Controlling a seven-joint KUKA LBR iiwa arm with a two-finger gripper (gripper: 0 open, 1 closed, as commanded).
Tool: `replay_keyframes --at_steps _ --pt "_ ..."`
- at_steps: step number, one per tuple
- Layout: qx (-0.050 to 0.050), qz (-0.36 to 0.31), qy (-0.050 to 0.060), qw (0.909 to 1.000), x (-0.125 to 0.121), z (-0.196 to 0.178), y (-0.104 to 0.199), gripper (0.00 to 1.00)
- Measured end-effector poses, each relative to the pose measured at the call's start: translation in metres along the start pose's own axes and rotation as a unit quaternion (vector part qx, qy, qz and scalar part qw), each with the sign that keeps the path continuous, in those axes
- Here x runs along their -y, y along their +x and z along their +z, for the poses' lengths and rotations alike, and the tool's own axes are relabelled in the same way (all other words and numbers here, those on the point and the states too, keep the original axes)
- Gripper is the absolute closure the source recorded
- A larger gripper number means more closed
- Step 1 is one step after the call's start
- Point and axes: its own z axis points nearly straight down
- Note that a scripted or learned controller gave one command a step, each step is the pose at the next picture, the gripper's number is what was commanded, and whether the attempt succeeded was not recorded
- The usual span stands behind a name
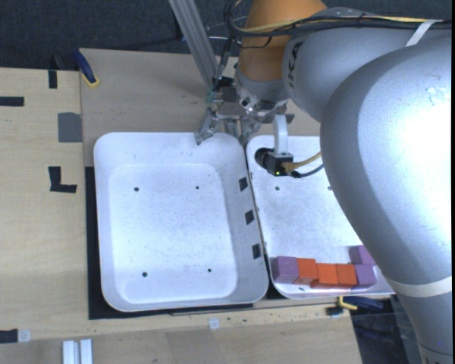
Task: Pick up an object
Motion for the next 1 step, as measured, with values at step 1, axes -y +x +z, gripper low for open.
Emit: replay_keyframes --at_steps 1 --pt "0.002 0.005 0.000 1.0000 0.0081 -0.0021 -0.0373 0.00"
